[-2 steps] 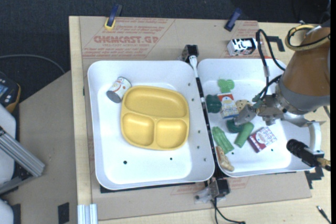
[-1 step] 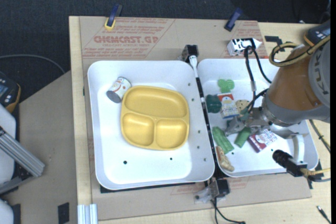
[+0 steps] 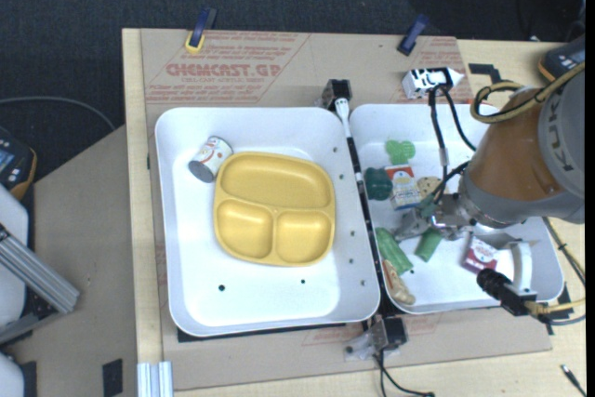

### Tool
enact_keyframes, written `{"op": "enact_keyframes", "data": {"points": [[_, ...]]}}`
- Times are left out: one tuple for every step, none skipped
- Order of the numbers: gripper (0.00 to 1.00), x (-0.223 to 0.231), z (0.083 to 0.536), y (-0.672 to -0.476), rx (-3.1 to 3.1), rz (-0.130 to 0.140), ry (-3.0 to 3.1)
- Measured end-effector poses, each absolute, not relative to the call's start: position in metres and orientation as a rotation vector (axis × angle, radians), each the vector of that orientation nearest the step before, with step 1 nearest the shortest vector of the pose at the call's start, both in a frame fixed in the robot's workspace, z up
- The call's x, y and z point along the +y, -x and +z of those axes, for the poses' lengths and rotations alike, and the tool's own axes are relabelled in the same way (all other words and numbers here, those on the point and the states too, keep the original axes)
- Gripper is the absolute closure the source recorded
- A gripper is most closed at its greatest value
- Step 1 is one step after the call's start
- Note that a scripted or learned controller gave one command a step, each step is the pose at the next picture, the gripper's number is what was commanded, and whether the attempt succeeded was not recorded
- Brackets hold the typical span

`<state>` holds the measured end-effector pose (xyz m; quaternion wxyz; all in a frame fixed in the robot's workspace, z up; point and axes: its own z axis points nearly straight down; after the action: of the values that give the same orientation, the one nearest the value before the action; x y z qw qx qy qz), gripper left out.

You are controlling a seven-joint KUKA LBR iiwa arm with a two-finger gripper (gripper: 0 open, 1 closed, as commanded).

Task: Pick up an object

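My gripper (image 3: 420,221) is low in the right bin (image 3: 465,297), reaching in from the right under the grey and orange arm (image 3: 516,167). It hovers among small toys: a green cylinder (image 3: 429,244) just below it, a long green piece (image 3: 390,248) to its lower left, and a red-and-white carton (image 3: 403,187) and a speckled cookie (image 3: 427,186) just above it. Nothing shows clearly in its grasp. A dark green cup (image 3: 377,186) and a light green piece (image 3: 401,150) lie further up the bin.
The left bin (image 3: 279,307) holds a yellow divided plate (image 3: 275,207) and a small tipped can (image 3: 210,158) at its upper left. A tan curved toy (image 3: 399,286) lies at the right bin's lower left. A red-and-white packet (image 3: 481,254) sits beneath the arm. Cables run along the right bin's far edge.
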<state>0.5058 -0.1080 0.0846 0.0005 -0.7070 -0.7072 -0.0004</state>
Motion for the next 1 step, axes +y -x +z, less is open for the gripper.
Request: {"op": "enact_keyframes", "data": {"points": [[1.00,-0.1086,0.0949,-0.5052,-2.219,-0.001,2.224]]}}
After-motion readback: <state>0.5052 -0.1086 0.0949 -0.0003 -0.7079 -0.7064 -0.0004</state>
